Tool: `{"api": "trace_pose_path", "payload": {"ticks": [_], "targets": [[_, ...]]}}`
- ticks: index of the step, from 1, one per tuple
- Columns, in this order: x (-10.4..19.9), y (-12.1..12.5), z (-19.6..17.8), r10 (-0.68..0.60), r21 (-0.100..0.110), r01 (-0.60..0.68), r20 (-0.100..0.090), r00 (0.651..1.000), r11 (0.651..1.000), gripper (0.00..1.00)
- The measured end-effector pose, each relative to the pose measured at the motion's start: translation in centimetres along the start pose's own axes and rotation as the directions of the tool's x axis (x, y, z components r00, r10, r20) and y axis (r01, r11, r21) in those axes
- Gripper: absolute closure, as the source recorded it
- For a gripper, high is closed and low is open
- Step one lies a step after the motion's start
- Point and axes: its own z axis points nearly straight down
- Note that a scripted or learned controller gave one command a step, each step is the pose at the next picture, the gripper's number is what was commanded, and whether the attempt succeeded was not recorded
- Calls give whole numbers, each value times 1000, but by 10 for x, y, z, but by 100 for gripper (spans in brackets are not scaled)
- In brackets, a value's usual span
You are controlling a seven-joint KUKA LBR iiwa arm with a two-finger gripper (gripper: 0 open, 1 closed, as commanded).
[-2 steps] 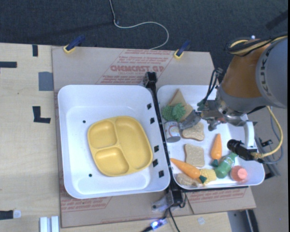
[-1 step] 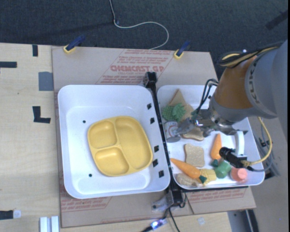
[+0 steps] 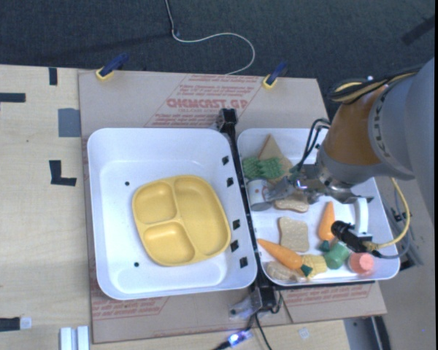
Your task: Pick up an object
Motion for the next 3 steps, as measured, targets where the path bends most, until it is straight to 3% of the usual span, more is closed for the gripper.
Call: {"api": "trace_pose_path", "payload": {"ticks": [1,3], "targets": [[2,-2,-7,-2,11,3,-6,1000,1000,100],[9,-5,-112,-6,16,7,-12,1000,1000,100]]}}
